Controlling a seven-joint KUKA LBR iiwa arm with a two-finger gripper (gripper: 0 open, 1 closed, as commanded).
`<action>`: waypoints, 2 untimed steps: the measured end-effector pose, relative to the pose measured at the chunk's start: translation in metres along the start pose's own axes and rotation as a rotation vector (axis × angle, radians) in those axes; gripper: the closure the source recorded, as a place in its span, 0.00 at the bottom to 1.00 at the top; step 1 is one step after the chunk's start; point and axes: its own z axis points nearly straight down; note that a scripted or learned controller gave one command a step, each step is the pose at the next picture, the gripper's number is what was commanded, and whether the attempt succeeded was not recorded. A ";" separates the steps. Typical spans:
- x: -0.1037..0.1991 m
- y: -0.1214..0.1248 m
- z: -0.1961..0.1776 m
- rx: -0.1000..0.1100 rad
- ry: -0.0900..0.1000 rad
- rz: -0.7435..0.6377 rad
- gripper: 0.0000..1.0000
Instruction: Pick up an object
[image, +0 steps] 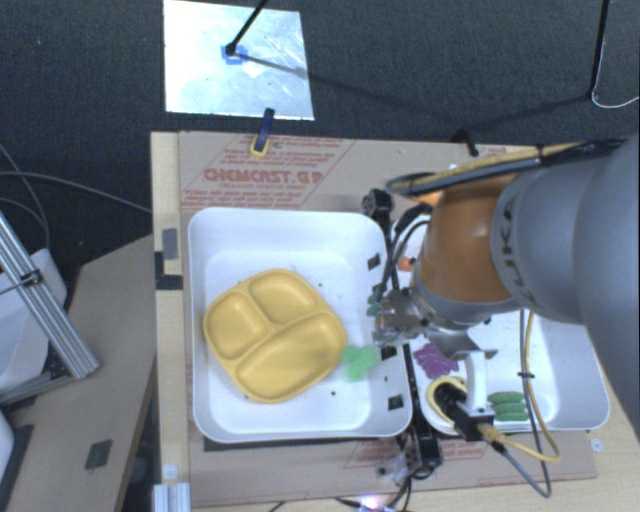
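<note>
Glossy yellow plastic on the divided plate (272, 335), smooth and faintly shiny. The left bin (290, 235) looks like matt white plastic. Brown cardboard (300, 165) lies printed beneath, and a crinkled foil sheet (240, 60) gleams on dark, rough carpet (80, 90).

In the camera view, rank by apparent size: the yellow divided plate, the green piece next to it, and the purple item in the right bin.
1. yellow divided plate, by far the largest.
2-3. green piece and purple item: they look alike in size, and the arm partly covers the purple one, so I won't rank them.
</note>
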 end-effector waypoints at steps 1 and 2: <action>0.002 0.000 -0.009 0.006 0.009 -0.002 1.00; 0.003 0.001 -0.019 0.005 0.010 -0.004 1.00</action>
